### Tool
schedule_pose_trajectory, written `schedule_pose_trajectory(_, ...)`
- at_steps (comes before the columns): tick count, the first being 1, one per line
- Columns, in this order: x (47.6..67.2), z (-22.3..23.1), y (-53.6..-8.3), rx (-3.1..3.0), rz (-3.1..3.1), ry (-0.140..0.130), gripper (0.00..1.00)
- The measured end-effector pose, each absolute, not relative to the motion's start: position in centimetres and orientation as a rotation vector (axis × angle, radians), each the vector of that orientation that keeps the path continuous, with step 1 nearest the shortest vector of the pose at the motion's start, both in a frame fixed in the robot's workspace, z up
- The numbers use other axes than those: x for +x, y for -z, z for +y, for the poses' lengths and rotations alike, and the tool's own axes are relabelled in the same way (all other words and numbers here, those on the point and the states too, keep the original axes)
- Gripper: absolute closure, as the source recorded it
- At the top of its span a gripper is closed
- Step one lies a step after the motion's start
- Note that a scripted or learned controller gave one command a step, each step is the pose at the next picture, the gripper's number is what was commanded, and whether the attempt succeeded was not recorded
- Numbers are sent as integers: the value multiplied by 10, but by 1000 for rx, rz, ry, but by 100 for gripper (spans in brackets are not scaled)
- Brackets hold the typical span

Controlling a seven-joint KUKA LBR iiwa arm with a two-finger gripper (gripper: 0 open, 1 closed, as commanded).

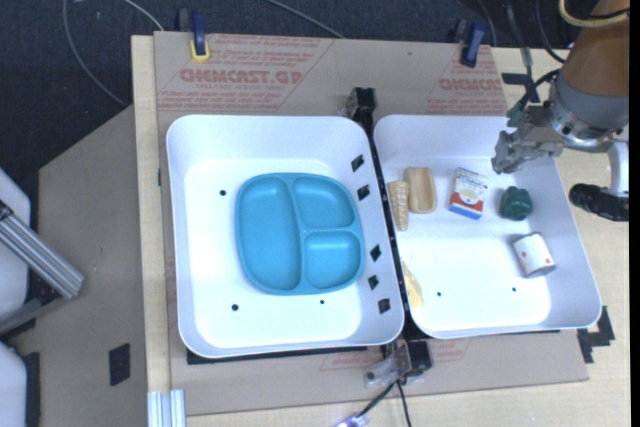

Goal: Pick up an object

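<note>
— What lies nearest us?

— The bench board point(250, 370), its near edge running under both bins. On it, the left bin point(195, 165) carries the biggest thing here: a blue divided plate point(298, 232) lying flat near its middle, three compartments facing up.

— And the other bin?

— The right bin point(470, 300) sits just beside the left one, their walls meeting at a row of black clips. The arm point(597, 65) reaches in from the far right corner, with the gripper point(512, 153) low over the bin's far right part.

— Is it clenched on anything?

— I cannot tell; the fingertips blur into dark metal, and nothing shows between them.

— What could it pick up?

— Going down in size: a tan bread-like piece point(420, 189) near the left wall, with a ribbed yellowish piece point(398, 204) touching its left side. Right of those, a small white carton point(466, 193) with orange and blue print. Then a white cylinder point(534, 254) nearer us on the right, and a dark green lump point(516, 203) just beside the gripper's near side. Smallest, a yellow scrap point(412, 290) by the left wall, near the front.
</note>
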State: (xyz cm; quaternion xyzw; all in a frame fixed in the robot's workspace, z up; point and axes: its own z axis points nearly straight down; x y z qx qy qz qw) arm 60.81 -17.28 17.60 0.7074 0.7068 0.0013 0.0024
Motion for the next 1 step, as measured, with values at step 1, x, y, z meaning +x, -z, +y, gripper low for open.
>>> schedule_pose_trajectory(1,610,-173,-227,2216,2219,-6,100)
